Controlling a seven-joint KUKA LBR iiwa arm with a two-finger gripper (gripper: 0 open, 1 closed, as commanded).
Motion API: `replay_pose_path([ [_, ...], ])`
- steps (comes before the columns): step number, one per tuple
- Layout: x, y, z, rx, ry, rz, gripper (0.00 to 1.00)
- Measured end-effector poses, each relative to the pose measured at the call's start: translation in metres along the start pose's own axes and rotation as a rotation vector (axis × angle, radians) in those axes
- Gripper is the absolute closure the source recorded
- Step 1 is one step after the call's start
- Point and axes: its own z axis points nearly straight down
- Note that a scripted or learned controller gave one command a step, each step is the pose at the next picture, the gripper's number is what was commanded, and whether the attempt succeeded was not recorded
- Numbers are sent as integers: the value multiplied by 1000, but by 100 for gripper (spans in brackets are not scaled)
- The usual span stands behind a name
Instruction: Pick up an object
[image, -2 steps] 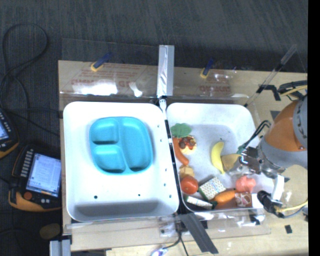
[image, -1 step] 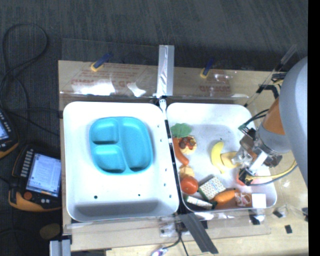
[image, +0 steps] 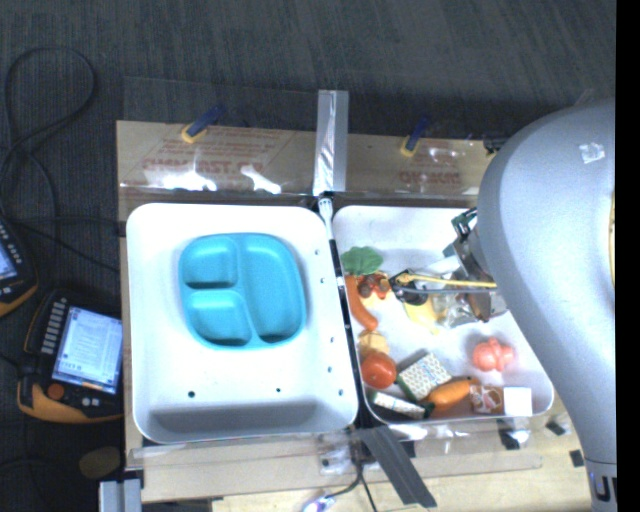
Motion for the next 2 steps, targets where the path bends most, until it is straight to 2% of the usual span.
replay_pose_path([
  [1, -53, 67, 0, 12, 5, -83, 100],
  [2, -54, 67, -8, 12, -1, -86, 100],
])
